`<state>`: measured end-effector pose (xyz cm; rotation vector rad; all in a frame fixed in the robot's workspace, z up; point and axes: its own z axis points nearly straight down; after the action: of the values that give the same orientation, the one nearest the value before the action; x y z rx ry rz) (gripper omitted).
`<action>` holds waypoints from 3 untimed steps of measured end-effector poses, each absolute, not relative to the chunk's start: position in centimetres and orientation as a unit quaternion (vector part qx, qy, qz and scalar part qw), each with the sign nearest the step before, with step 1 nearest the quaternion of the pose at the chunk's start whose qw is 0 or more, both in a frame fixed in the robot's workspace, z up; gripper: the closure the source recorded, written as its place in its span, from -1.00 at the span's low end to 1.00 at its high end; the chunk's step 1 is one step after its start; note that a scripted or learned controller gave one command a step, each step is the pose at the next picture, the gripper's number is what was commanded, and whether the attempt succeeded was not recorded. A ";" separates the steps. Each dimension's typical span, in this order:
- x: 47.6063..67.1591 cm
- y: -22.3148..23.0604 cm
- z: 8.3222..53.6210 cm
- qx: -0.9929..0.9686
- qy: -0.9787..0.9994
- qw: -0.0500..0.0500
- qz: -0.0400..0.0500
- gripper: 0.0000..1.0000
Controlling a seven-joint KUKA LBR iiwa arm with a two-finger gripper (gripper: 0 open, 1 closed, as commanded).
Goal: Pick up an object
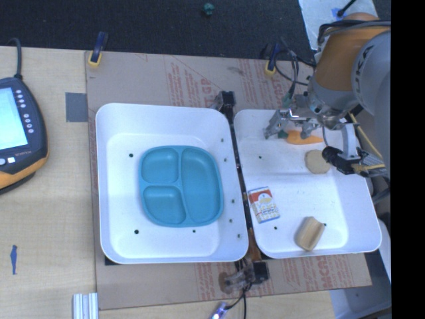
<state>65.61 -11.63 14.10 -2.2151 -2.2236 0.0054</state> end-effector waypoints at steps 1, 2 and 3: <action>65.6 -11.7 15.1 -0.705 -0.709 0.002 0.002 1.00; 65.6 -11.7 15.1 -0.705 -0.709 0.002 0.002 -1.00; 65.5 -14.6 9.1 -0.706 -0.708 0.002 0.003 -1.00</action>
<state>65.53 -14.55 9.11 -2.2149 -2.2214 0.0091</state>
